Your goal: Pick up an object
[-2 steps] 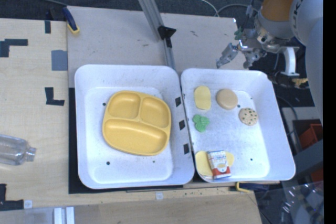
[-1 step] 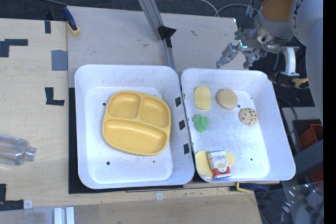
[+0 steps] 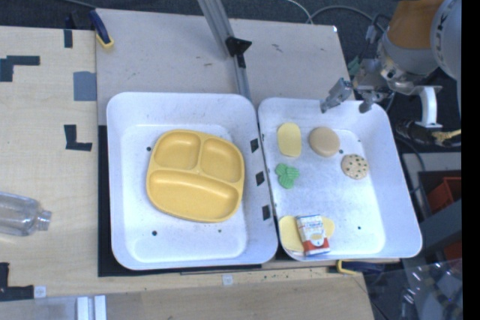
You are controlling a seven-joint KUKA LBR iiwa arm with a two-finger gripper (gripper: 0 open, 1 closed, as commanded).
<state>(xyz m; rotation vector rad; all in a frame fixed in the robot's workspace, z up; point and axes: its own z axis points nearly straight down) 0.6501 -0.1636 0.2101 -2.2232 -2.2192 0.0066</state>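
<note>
Hand: the two-finger hand point(image 3: 351, 95) hangs over the far rim of the right bin point(image 3: 397, 183); its two dark fingers point(image 3: 335, 97) stand apart with nothing between them, so it is released and carries nothing.
Arm: the grey arm with its orange band point(image 3: 420, 15) reaches in from behind and to the outer side of the hand.
Nearest thing: a tan round cookie point(image 3: 325, 141) lies just below the hand, a little toward the bin's middle; by my reading it is the easiest pick.
Other candidates: a chocolate-chip cookie point(image 3: 354, 165) lies beyond the tan one; a pale yellow oblong piece point(image 3: 289, 139) lies below and toward the left bin, its long axis running away from the hand's rim.
Farther things: a small green leafy piece point(image 3: 286, 175) sits past the yellow piece; a small printed carton point(image 3: 313, 233) rests on a yellow plate point(image 3: 289, 230) at the bin's near rim, well apart from the hand.
Left bin: the white bin point(image 3: 124, 168) holds a yellow divided tray point(image 3: 196, 174), far across from the hand.
Key relation: the hand must travel down and slightly inward to reach the tan cookie; being round, it sets no grip direction.
Progress: nothing is picked up yet.
</note>
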